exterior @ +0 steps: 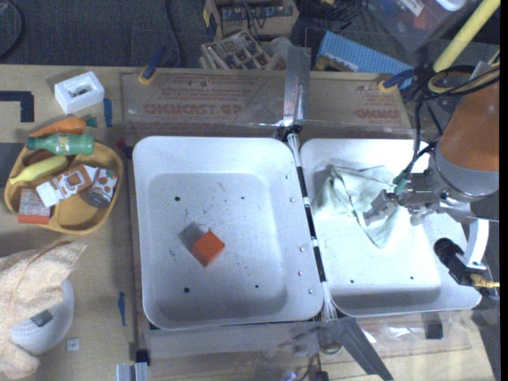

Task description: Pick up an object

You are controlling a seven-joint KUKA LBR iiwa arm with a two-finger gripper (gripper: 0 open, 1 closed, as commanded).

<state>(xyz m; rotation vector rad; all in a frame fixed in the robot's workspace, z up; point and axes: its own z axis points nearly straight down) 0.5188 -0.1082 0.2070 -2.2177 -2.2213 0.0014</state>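
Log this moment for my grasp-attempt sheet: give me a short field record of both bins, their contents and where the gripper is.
left bin: shallow white plastic bin, holds one small orange block
orange block position: lying near the middle of the left bin floor, apart from the walls
right bin: shallow white plastic bin, holds a crumpled pale cloth
cloth position: upper left part of the right bin
gripper: two-finger gripper low over the right edge of the cloth
gripper fingers: cannot tell
beside bins: yellow bowl of mixed items at far left
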